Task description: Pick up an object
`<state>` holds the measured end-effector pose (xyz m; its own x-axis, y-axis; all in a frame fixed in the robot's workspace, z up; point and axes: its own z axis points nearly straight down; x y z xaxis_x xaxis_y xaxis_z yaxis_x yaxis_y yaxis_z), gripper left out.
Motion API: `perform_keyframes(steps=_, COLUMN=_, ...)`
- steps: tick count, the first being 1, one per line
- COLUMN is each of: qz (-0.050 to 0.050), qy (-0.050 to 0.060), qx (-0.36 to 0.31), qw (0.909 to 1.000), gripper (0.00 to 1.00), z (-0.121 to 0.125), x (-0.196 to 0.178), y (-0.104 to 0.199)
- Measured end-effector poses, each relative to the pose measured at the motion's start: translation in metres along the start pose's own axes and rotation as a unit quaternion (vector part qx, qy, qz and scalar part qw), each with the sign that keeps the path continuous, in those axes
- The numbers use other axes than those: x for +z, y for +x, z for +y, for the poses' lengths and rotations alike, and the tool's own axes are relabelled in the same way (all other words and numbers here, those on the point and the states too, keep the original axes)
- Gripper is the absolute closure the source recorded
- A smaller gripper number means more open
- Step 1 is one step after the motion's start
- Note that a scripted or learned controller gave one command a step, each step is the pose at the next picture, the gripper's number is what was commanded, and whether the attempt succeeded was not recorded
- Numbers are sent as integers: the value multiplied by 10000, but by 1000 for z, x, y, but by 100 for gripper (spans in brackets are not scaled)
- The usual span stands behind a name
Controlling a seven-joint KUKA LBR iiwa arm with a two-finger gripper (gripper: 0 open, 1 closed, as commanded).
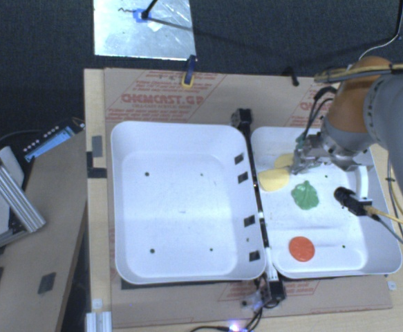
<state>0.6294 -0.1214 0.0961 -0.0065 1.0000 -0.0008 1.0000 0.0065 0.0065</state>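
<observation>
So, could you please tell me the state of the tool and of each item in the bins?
tool: low over the right bin, at the yellow piece's edge; grip cannot be told.
yellow piece: lying by the bin's left wall, partly under the tool.
green piece: lying loose mid-bin, just right of the yellow piece.
orange disc: lying flat near the front, apart from the others.

Bulky grey arm point(397, 106), orange band point(351, 104) above the wrist, thin dark cables point(318, 111), small metallic claw point(302, 162)
</observation>
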Motion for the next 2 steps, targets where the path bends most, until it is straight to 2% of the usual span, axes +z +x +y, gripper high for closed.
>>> perform_keyframes(steps=1, qz=7, qy=-44, qx=-20, qw=10000, gripper=100, z=16, x=-132, y=58)
perform_keyframes(steps=2, qz=10, qy=-81, qx=-21, qw=10000, gripper=100, z=19, x=-304, y=108)
